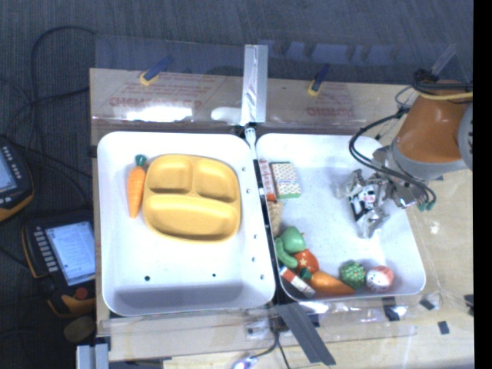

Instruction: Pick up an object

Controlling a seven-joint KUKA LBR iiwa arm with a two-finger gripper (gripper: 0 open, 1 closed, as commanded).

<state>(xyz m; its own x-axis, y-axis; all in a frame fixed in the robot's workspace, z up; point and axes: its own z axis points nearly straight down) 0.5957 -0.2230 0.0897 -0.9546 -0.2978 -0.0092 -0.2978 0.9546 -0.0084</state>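
My gripper (364, 206) hangs over the right bin (400, 283), near its right middle, under the orange band of the arm. Nothing shows between its parts, and the white bin floor lies below it. Toy food lies along the bin's front: a green pepper (290, 241), a red piece with a star (305, 260), a carrot (330, 283), a green broccoli-like piece (352, 272) and a red-white ball (378, 278). A small patterned box (285, 179) rests at the bin's left near the divider.
The left bin (177, 283) holds a yellow divided tray (192, 197) and an orange carrot (136, 189) beside it. A metal post (254, 83) stands behind the divider. Cables loop at the arm's left. Screens sit off the bench at far left.
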